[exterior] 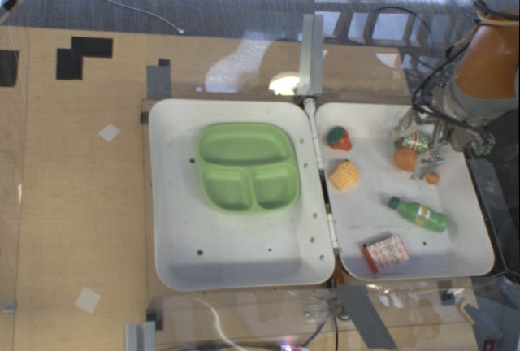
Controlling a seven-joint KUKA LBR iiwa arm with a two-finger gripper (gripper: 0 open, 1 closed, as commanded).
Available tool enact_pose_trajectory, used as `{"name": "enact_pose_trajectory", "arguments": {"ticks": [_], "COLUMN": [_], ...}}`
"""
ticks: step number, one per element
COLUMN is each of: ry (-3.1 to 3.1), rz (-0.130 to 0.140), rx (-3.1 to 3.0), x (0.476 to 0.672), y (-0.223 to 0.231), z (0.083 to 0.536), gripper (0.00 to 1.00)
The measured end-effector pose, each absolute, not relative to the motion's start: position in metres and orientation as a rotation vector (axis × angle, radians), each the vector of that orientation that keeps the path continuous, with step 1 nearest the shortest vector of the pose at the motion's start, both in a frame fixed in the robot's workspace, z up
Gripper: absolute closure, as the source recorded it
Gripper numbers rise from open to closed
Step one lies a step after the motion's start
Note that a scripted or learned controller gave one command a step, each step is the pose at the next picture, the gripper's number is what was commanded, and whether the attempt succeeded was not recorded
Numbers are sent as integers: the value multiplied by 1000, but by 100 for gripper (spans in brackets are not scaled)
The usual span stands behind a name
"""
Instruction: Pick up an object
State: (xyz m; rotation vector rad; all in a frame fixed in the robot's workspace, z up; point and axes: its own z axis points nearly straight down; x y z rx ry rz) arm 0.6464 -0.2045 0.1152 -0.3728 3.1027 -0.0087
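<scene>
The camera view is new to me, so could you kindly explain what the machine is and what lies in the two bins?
This is one picture, taken from a fixed camera above a bench, looking down at a slant. The grey and orange shape at the right is a robot arm. Its gripper hangs low over the far part of the right bin, close to an orange item; I cannot tell whether anything is held. That bin also holds a strawberry, a piece of corn, a green bottle and a small red box. The left bin holds a green divided plate. The arm's job is to pick up an object.
</scene>
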Motion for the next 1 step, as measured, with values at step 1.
{"name": "enact_pose_trajectory", "arguments": {"ticks": [1], "ry": [3093], "rz": [-11], "rx": [-382], "x": [649], "y": [-202], "z": [128], "gripper": [100]}}
